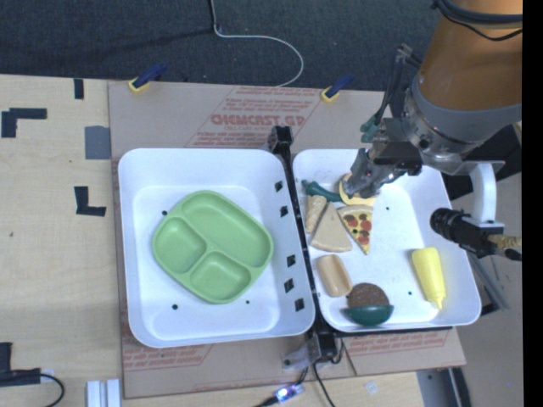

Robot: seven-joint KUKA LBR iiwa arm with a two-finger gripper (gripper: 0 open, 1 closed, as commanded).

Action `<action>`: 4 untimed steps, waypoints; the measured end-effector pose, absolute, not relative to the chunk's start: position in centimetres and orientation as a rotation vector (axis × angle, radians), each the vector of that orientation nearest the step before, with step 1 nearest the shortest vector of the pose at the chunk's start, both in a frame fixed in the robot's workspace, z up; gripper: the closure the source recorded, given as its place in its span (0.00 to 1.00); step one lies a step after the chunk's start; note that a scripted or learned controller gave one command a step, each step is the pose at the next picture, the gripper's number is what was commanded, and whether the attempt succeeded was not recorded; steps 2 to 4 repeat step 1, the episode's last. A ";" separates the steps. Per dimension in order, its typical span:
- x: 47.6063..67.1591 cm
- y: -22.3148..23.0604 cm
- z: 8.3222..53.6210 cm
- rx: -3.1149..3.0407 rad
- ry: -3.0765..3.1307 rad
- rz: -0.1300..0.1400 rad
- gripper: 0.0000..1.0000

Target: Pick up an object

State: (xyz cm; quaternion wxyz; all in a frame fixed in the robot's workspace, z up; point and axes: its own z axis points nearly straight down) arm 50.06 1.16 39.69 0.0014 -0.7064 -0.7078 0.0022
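**A:** Gripper [363, 185] low over right bin [399, 316], at its far-left corner. Jaw state: cannot tell, fingertips merge with a yellow disc [353, 197] directly beneath.

**B:** Holding it?

**A:** Not confirmed. Nothing clearly seen between the tips. Touching or just above, unclear which.

**B:** Nearest candidates?

**A:** Yellow disc right under the tips. Pizza slice [358, 225] just toward the camera from there, long axis running away from the gripper, point aimed at the near rim. Teal piece [316, 188] just left of the tips, against the divider wall.

**B:** Rest of that bin?

**A:** Tan bread slice [329, 234] beside the pizza, on its left. Hot-dog bun [333, 275] nearer the camera. Brown round piece in a teal cup [368, 303] at the near rim. Yellow mustard bottle [429, 274] well apart on the right, long axis roughly far-to-near.

**B:** Left bin?

**A:** Left bin [136, 176] carries one green divided plate [212, 246], three compartments, nothing in them. Well away from the arm.

**B:** Call?

**A:** Likely target the yellow disc: essentially straight down, no lateral travel. Risk: flat piece, crowded by pizza and teal piece, wall close on the left. Could pinch a neighbour or slip off.
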 end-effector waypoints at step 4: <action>48.3 1.5 40.5 -2.219 -2.222 0.003 1.00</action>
